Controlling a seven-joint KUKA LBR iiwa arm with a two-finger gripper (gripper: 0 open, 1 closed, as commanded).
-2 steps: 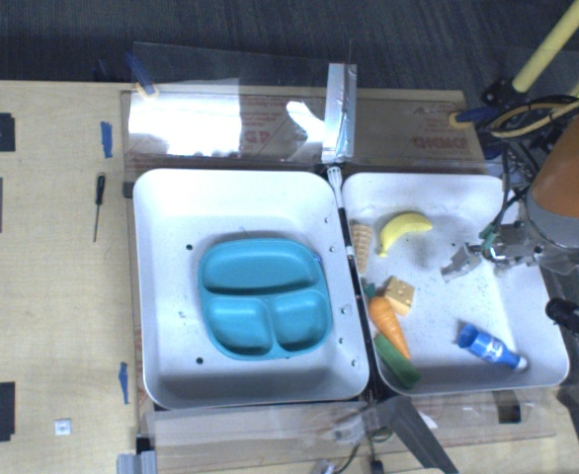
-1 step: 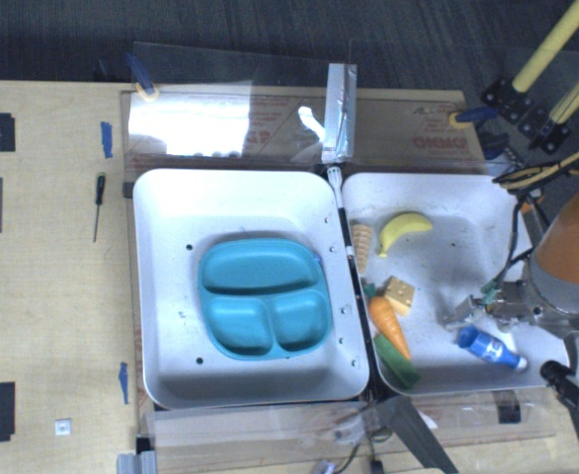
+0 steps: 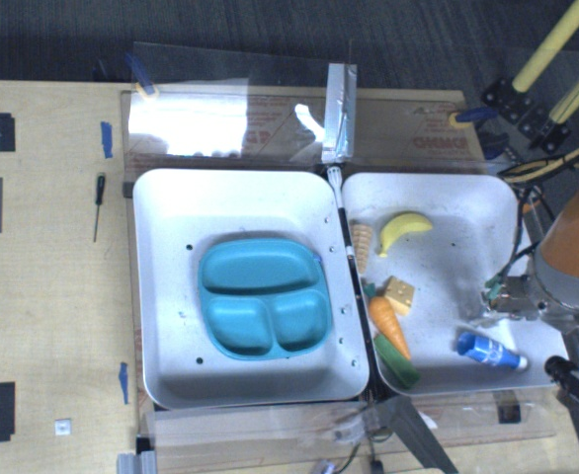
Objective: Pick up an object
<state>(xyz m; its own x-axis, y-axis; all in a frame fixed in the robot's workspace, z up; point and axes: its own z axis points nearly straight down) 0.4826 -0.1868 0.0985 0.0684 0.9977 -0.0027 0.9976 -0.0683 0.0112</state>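
We count one blue divided tray [image 3: 262, 297] in the left bin [image 3: 161, 215]; in the right bin [image 3: 467, 205], one banana [image 3: 404, 229], one carrot [image 3: 390, 328], one blue tube [image 3: 489, 350]. Gripper [image 3: 512, 299] above the tube; its grasp we cannot tell.

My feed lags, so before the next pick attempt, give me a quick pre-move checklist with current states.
1. Targets in right bin: ok; banana, carrot, blue tube.
2. Tube free of neighbours: ok, lies apart.
3. Carrot free of neighbours: not ok, touches tan block and green item.
4. End effector above right bin: ok.
5. Finger state: cannot tell.
6. Left bin holds blue tray: ok.
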